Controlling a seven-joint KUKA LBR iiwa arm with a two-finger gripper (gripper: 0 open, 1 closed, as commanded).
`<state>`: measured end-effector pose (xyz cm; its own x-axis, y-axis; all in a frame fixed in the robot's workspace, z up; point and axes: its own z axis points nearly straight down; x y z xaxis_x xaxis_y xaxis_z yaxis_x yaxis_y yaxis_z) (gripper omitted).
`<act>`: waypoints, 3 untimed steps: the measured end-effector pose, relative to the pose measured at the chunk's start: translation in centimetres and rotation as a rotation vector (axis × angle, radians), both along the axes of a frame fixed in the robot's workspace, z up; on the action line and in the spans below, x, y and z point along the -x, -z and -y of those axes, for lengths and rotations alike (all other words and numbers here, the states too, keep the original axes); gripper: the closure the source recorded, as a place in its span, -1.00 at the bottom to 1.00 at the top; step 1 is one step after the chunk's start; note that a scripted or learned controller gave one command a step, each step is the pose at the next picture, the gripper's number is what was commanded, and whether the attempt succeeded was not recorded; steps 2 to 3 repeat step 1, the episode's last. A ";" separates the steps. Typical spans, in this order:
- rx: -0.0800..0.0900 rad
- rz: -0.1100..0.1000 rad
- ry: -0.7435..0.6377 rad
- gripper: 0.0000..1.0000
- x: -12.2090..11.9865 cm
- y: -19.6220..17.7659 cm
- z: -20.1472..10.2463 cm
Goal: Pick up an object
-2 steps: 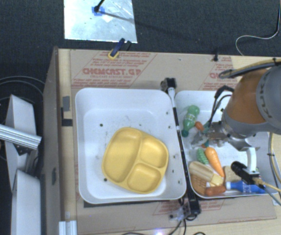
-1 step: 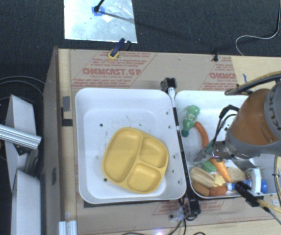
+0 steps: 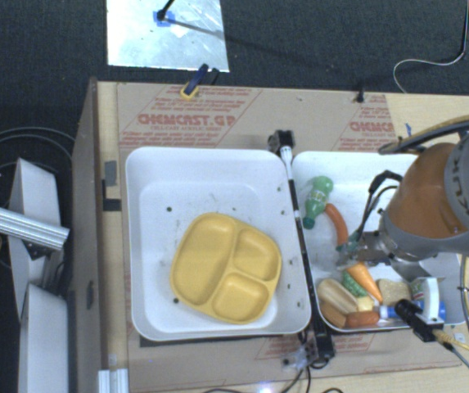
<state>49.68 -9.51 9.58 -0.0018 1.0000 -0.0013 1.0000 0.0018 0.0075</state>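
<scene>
The right bin (image 3: 342,161) holds several toy foods. A green bottle (image 3: 317,196) lies at its left side, with an orange-red sausage (image 3: 338,222) just below it. Toward the front sit a carrot (image 3: 366,281), a tan bread roll (image 3: 337,295), a brown sausage (image 3: 362,318) and a white tube with a blue label (image 3: 428,298). My gripper (image 3: 356,256) hangs low over the bin's middle, right above the carrot's upper end and to the right of the orange-red sausage. The grey arm with its orange band (image 3: 422,199) hides the bin's right half.
The left bin (image 3: 148,219) holds a yellow divided plate (image 3: 227,266). A central rim with a black clamp (image 3: 282,143) separates the bins. Black cables (image 3: 5,150) and a metal bar (image 3: 21,226) lie off the bench at left.
</scene>
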 end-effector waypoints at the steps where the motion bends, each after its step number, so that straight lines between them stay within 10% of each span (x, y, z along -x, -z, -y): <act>1: -0.003 -0.003 -0.003 1.00 -4.6 -9.0 -6.3; 3: -0.003 -0.003 -0.003 1.00 -4.6 -9.0 -6.3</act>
